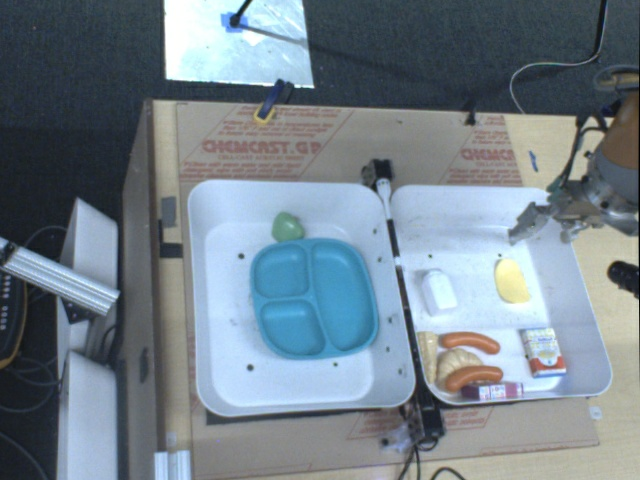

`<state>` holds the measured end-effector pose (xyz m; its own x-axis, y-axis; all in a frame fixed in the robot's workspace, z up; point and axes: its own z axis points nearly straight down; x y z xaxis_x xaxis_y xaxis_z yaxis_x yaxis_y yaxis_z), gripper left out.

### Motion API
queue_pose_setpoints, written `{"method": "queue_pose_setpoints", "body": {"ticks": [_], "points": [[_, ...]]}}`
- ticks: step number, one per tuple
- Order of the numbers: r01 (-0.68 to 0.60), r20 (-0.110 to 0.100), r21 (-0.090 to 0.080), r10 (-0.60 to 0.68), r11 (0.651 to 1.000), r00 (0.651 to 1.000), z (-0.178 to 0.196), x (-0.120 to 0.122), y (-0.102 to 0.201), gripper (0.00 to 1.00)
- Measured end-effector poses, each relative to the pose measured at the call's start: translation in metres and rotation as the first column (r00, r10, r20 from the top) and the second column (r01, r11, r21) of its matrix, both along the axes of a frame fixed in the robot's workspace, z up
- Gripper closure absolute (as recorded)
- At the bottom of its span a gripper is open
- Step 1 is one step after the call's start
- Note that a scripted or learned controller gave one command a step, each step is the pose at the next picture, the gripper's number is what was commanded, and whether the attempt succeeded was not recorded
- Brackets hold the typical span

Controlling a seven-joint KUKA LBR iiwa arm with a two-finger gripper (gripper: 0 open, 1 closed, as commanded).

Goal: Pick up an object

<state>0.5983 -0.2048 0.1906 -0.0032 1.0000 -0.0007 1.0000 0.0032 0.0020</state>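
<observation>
Nothing has been lifted so far, judging by how things lie: every item rests on a bin floor, and the grey two-finger end effector (pixel 548 220) hangs over the far right corner of the right-hand shallow white bin (pixel 590 313), carrying nothing. Whether its fingers are spread or closed I cannot tell at this size. The whole task seems to remain: choosing an item, descending, closing on it and raising it.

The nearest candidate is the pale yellow, rounded lemon-like object (pixel 513 280), lying alone near the bin's right side, just below and to the left of the end effector, apart from everything else. It looks smooth and plump, and probably easy to reach. Further left lies a small white rectangular block (pixel 437 290). Along the near edge lie two orange-brown sausage-shaped pieces (pixel 471 359), one close behind the other, beside a small red-and-white carton (pixel 542 351) and a slim dark-red packet (pixel 492 391).

On the same surface, the left-hand shallow white bin (pixel 225 298) holds a blue three-compartment plastic tray (pixel 313 297), with a small green rounded object (pixel 288 227) touching its far edge.
</observation>
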Motion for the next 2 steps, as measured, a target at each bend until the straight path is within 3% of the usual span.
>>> {"method": "queue_pose_setpoints", "body": {"ticks": [1, 2], "points": [[0.002, -0.002, 0.001, -0.002, 1.0, 1.0, -0.065, -0.01, -0.002, 0.0], [0.001, 0.0, 0.0, -0.001, 1.0, 1.0, -0.076, -0.016, -0.002, 0.0]]}}
